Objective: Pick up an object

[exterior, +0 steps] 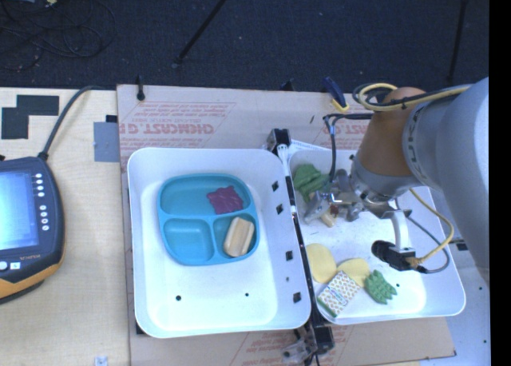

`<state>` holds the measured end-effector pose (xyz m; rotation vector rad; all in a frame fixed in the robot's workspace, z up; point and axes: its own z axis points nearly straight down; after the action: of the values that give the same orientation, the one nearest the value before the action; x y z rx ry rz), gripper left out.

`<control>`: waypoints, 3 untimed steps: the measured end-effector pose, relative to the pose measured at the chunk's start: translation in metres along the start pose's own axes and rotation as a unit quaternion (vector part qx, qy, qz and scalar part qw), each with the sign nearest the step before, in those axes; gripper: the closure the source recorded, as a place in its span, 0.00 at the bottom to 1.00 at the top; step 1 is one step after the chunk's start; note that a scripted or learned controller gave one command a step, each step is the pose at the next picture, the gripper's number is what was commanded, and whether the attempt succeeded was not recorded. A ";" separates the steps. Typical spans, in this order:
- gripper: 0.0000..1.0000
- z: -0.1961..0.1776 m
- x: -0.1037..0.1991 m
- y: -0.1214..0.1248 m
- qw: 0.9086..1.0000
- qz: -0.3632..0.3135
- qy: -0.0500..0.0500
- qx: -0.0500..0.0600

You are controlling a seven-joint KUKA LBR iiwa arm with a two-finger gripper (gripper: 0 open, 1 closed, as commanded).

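My gripper [334, 203] is low in the right bin [444, 296], near its upper left part. It sits just right of a green leafy toy [306, 177], with a small tan piece [327, 216] at its tip. Nearer the front of this bin lie two yellow pieces [320, 261] [354, 269], a patterned white and green packet [338, 292] and a green toy [380, 286]. The grey arm [431, 157] covers the bin's upper right.
The left bin [207, 308] holds a blue divided plate [185, 236] with a maroon piece [225, 198] and a tan bread-like piece [238, 236] on it. A control pendant [24, 216] lies on the bench at far left. A black connector with a yellow cable [393, 254] hangs below the wrist.
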<state>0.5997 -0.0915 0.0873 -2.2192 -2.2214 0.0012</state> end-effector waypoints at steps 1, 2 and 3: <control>0.00 -0.160 -0.002 -0.002 1.000 0.000 -0.001 -0.006; 0.00 -0.059 -0.010 -0.053 1.000 0.001 0.001 0.002; 0.00 -0.044 -0.020 0.010 1.000 -0.001 -0.001 -0.001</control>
<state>0.6100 -0.1115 0.1316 -2.2192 -2.2248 -0.0002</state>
